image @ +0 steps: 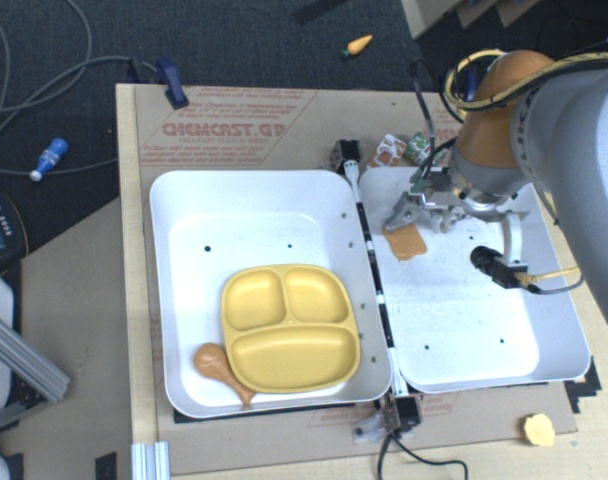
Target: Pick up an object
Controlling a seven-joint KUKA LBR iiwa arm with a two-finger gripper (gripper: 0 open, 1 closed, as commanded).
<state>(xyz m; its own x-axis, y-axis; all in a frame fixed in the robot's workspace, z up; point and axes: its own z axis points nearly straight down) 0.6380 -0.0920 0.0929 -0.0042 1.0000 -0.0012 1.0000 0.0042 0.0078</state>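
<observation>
The end effector [416,208] hangs low in the right bin [464,363], just at one o'clock of the toast [406,242] by the bin's left wall; I cannot tell its state. To pick well, centre over the toast, descend squarely, keeping off the wall, then clamp its edges.

A dark grey carpeted floor [234,18] is seen beyond the bench, crossed by loose grey cables [44,78] at the far left; a small blue and white bottle [50,155] is lain on it well to the left; a small orange piece [359,44] is seen on the carpet near the top; the bench is covered by a brown board [224,118] printed with red lettering; a blue clamp [170,82] is fixed at its upper left corner; a yellow lump [538,429] is seen at the lower right; even, diffuse light is cast throughout.
</observation>
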